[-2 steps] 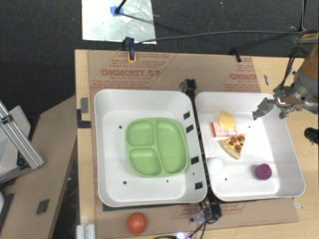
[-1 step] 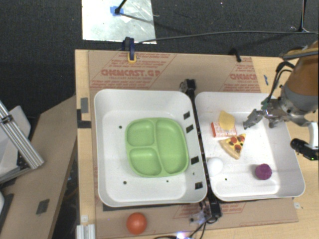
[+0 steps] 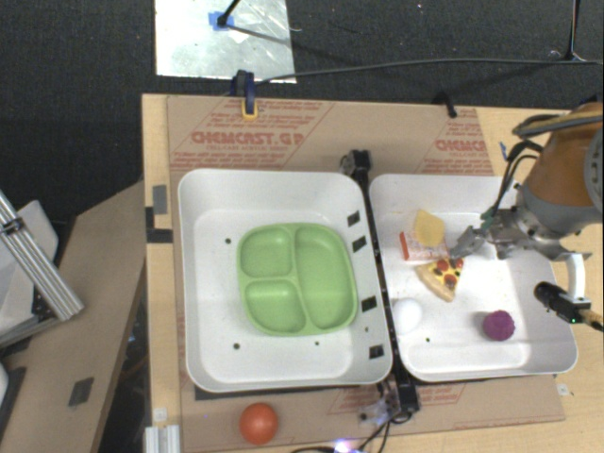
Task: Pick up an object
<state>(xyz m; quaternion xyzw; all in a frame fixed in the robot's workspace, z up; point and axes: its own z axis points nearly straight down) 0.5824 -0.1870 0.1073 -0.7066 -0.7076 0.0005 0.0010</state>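
The right bin holds several small objects. A toy pizza slice lies near its middle. A pale yellow block rests behind it on a red and white piece. A white ball sits by the left wall and a purple ball at the front right. My gripper reaches in from the right, low over the bin. Its tip is just above and to the right of the pizza slice, close to the yellow block. Nothing is visibly held.
The left bin carries a green divided plate. An orange ball lies on the bench in front of the bins. Black clips line the seam between the bins. The grey arm with its orange band overhangs the right bin's far right side.
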